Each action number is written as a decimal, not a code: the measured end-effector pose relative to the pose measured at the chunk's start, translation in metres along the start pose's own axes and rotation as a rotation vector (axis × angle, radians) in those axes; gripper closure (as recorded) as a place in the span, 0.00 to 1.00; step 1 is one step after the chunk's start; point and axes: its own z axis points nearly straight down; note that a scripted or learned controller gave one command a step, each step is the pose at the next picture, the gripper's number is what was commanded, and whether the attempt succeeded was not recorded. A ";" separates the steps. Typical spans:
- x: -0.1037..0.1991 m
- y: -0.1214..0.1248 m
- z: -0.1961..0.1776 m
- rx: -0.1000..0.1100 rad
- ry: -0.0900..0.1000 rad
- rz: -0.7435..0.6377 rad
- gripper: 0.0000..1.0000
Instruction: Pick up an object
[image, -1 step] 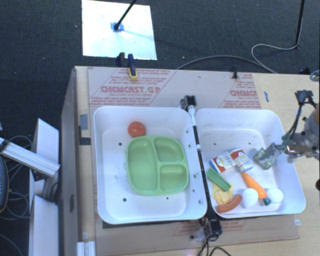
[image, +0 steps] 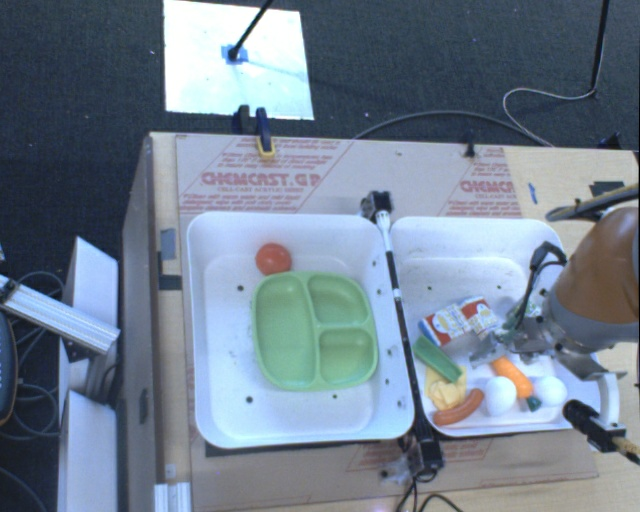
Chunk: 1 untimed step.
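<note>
Dark carpet surrounded the bench. At the right bin's (image: 450, 235) five o'clock, the gripper (image: 510, 345), jaw state unclear, crowded carrot (image: 512, 375) and egg (image: 499, 394); either might roll aside.

Arm (image: 605, 280): enters from the right edge of the camera view; one bulky link fills the lower right corner; its near end points left and slightly down
Band (image: 608, 262): orange, broad, rounded; it sits on the upper part of the link, with grey casing just below it
Wrist (image: 560, 330): grey; below and left of the band; dark cable loops over its upper left side
Gripper (image: 503, 345): at the wrist's left end, low and reaching left; finger state hidden, too small and cluttered to tell
</note>
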 end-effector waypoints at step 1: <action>0.034 0.045 0.028 -0.004 -0.001 -0.002 0.00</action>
